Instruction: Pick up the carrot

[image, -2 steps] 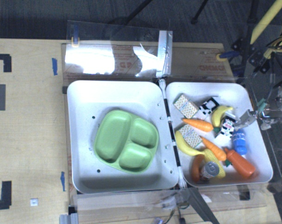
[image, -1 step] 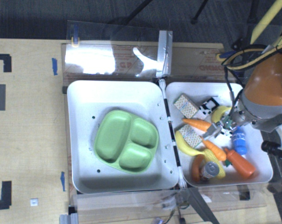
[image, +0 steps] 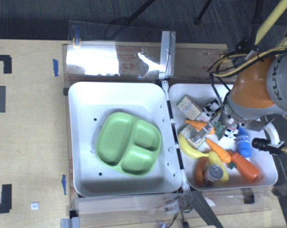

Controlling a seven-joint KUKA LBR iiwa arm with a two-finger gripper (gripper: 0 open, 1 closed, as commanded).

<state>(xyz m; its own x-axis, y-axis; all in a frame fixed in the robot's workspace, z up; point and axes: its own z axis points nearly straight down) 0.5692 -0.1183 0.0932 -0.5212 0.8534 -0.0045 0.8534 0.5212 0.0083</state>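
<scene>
I see the gripper (image: pixel 215 127) low in the right bin (image: pixel 272 177), right of centre in the frame; I cannot tell its state. A carrot (image: pixel 218 151) lies just below it among clutter, beside a banana (image: pixel 191 147). The green plate (image: pixel 128 142) sits in the left bin (image: pixel 81 103).

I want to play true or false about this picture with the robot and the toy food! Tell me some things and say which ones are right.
1. The green plate sits in the left bin. True.
2. The banana is on the green plate. False: it lies in the right bin, near the divider.
3. The carrot lies in the right bin. True.
4. The robot arm comes in from the left. False: it reaches in from the right, over the right bin.
5. The green plate has food piled on it. False: its three sections show bare green.
</scene>
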